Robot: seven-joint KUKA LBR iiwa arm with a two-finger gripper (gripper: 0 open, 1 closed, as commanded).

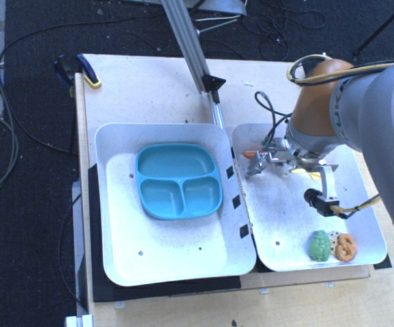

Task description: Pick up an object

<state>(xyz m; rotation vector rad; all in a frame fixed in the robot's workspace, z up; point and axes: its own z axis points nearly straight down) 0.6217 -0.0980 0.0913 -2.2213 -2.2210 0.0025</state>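
Your gripper [261,161] hangs low over the right bin [278,216], close to that bin's left wall and nearer its far edge than its near one. Its metal parts point toward the divide between the two bins, with an orange-red bit showing just beside them. You cannot tell from this slant whether it is parted or closed, and nothing can be seen caught in it, so treat it as empty-handed for now. Behind it the wrist with the orange band [319,107] and the grey arm [380,121] cover the right bin's far right corner, and a black cable fitting [321,203] dangles below the wrist, over the middle of the bin.

The things you could take lie well apart from the gripper, in the right bin's near right corner: a green lumpy object [320,245] and, touching or just beside it on the right, an orange pretzel-shaped object [345,246]. The green one stands a little taller than wide, its long axis running roughly from near edge to far edge; the pretzel shape is about round, with no clear heading. A small yellow piece [314,176] shows under the wrist; what it is I cannot say.

The left bin [115,251] carries a blue divided tray [179,181], lying flat near its middle, long axis left to right.

By my reading you are in the approach step, with no grasp made. The next move calls for a shift toward the near right corner, then a descent over one object, jaws set across the green one's short width.
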